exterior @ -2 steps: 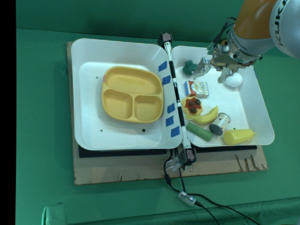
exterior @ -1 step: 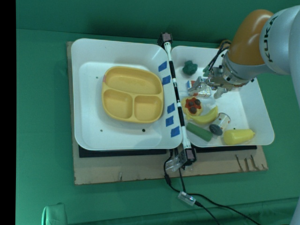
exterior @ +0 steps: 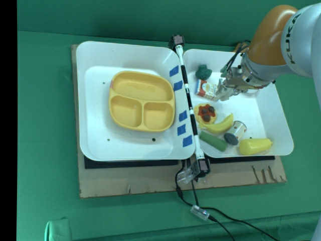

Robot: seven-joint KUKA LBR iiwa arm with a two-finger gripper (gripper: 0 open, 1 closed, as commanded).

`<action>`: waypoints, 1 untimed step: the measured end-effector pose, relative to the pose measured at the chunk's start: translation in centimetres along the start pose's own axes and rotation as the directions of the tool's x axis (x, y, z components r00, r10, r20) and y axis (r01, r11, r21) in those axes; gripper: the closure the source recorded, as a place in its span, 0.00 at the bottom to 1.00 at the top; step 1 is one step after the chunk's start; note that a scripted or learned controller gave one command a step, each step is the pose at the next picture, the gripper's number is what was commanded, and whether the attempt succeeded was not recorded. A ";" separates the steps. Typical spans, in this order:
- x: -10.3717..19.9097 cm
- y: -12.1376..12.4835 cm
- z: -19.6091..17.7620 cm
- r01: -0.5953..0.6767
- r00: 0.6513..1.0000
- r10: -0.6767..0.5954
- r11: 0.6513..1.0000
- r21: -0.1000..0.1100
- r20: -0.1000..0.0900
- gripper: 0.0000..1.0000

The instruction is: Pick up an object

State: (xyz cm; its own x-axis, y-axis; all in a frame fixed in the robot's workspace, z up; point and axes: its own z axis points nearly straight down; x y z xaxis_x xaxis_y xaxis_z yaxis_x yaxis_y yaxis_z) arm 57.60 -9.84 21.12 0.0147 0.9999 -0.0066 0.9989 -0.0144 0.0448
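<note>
The right bin [exterior: 273, 109] holds several toy foods. A green broccoli [exterior: 203, 72] lies at its back left, with a small white and red carton [exterior: 206, 88] just in front of it. Toward the front are a berry tart [exterior: 206, 113], a banana [exterior: 221, 124], a green cucumber [exterior: 213, 140], a silver can [exterior: 234, 132] and a yellow squash-like piece [exterior: 255, 145]. My gripper [exterior: 224, 91] is low in this bin, right beside the carton's right end. Whether it touches the carton is unclear.
A yellow divided plate [exterior: 142, 100] lies in the left bin [exterior: 95, 84]. A striped bar with blue tape [exterior: 186, 102] runs along the rims between the bins. Cables [exterior: 200, 212] trail off the cardboard base at the front.
</note>
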 end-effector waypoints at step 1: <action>0.0 0.0 0.0 0.000 1.000 0.000 1.000 0.000 0.000 0.00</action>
State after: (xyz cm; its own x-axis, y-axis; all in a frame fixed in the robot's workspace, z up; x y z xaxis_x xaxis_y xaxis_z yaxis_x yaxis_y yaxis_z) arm 57.60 -9.83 21.12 0.0145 0.9999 -0.0064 0.9989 -0.0142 0.0445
